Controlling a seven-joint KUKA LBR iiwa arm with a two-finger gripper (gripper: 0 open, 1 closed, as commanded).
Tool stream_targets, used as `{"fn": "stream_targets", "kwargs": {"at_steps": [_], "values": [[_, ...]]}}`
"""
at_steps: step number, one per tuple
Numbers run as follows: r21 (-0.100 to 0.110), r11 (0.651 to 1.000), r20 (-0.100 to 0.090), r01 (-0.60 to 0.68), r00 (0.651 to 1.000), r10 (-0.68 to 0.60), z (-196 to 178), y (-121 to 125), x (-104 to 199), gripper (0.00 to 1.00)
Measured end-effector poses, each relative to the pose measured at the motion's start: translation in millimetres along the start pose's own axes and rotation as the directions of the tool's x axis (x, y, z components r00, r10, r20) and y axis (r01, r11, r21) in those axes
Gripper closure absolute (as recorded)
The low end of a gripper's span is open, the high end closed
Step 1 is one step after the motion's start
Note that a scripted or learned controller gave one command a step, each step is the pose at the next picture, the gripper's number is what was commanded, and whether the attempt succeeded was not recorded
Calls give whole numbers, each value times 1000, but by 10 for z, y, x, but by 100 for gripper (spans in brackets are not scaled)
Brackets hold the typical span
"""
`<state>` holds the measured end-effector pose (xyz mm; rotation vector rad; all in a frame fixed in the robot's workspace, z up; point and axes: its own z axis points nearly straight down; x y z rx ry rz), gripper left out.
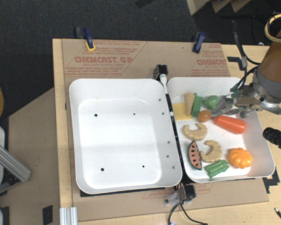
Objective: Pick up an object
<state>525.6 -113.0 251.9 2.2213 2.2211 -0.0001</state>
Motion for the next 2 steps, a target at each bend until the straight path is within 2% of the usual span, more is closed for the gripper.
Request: {"fn": "stream_targets", "kwargs": {"at_steps": [1, 2], "values": [[-1, 1000, 1, 2, 1000, -2, 955, 658, -106, 0], [4, 1000, -5, 4, 1000, -4, 1666, 1158, -69, 0]]}}
